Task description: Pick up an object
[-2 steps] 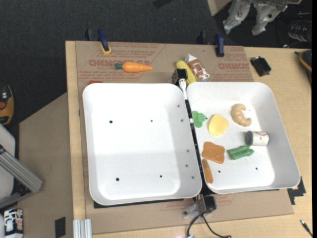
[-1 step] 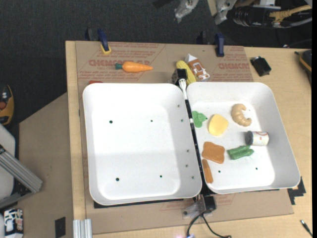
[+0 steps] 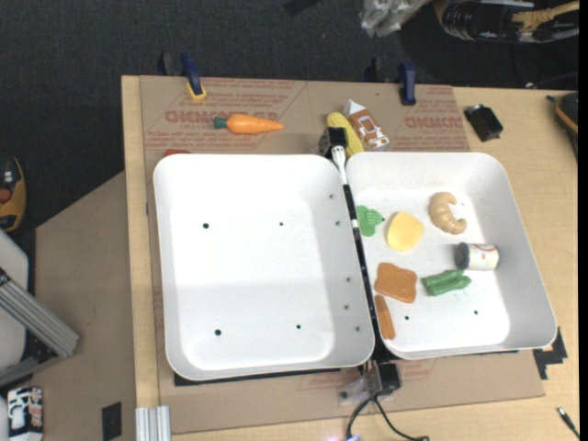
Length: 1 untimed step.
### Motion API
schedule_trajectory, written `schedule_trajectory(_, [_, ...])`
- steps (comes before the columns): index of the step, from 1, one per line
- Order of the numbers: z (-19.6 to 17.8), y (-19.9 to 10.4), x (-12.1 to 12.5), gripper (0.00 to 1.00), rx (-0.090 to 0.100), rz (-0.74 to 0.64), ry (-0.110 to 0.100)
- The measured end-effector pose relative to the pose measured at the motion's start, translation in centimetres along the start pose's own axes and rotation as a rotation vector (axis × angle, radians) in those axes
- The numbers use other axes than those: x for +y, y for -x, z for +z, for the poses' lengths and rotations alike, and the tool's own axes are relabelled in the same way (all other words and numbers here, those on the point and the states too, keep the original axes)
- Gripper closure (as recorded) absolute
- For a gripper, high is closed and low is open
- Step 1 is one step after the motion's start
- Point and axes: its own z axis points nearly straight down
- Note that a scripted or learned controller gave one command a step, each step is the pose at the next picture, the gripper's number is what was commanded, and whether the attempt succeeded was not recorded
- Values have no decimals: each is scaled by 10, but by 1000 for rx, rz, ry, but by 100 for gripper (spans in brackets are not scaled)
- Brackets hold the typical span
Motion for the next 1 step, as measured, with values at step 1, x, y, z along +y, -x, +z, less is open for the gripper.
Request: schedule_trajectory(1, [192, -25, -103, 100, -3, 0, -32])
